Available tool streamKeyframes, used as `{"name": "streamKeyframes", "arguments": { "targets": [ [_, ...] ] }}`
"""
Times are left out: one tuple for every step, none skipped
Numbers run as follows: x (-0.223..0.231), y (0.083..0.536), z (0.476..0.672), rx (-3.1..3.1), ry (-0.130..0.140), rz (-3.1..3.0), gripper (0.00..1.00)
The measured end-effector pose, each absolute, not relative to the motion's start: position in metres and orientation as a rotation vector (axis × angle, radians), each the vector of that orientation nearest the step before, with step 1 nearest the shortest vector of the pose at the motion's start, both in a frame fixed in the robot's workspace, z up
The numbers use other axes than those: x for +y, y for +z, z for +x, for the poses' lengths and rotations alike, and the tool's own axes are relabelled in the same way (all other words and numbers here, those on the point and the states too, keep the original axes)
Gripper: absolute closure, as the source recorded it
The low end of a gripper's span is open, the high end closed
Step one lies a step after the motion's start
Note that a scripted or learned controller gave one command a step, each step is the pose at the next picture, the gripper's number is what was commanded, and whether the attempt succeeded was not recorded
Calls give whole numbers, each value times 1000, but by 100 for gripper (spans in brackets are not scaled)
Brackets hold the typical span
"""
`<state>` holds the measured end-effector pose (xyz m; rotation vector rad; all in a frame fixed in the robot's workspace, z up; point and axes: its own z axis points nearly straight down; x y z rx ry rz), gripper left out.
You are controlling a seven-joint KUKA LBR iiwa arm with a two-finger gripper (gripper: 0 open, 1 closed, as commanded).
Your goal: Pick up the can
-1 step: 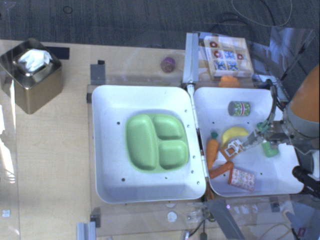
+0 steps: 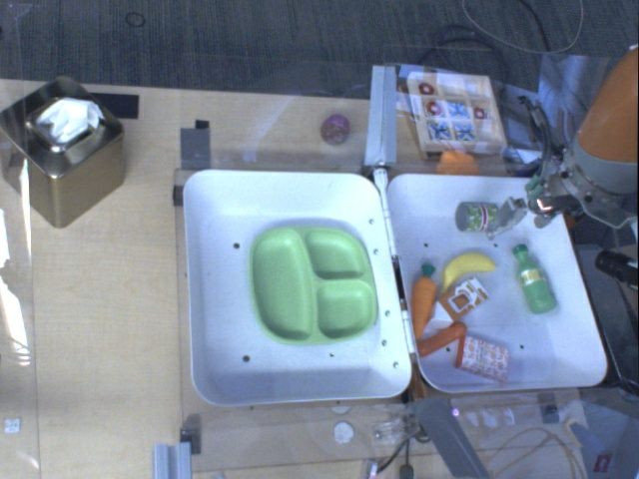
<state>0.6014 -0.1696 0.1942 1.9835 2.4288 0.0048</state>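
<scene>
Meanwhile, the can [image 2: 477, 216] lies on its side near the right bin's [image 2: 589, 362] far edge, the gripper [image 2: 511, 214] just beside it, low enough for a sideways grasp; its finger spread cannot be told.

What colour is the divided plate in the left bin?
Light green. The divided plate shows best in the camera view, lying in the left bin.
</scene>
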Motion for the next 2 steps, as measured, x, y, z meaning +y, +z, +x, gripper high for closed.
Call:
{"name": "streamKeyframes", "arguments": {
  "targets": [
    [-169,89,670,2439,0,1972,0],
    [-168,103,673,2439,5,1959,100]
  ]
}}
